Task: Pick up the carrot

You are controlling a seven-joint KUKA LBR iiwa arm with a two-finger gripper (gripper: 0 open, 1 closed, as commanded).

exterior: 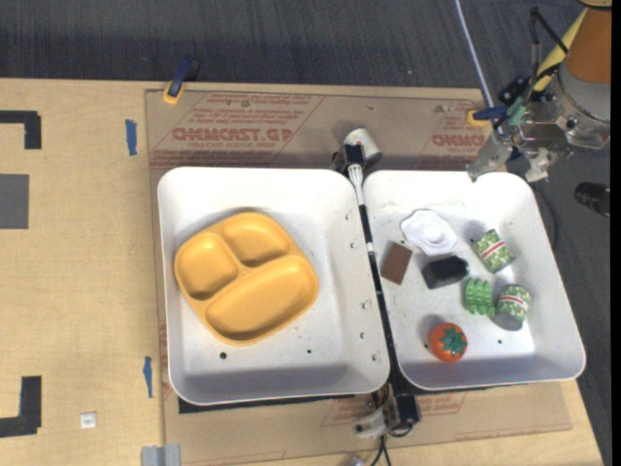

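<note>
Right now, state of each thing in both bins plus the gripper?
gripper: above the right bin's far edge, no item between its fingers
yellow divided plate: upright in left bin, compartments bare
white cup: right bin, far side
brown block: lying flat by the divider
black block: flat, mid-bin
green-and-red packs: three, lying loose at right
red-orange toy vegetable: near edge, untouched, apart from the rest

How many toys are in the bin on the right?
7: white piece, brown block, black block, two green-and-white pieces, green piece, orange-red round one nearest the front.
</note>
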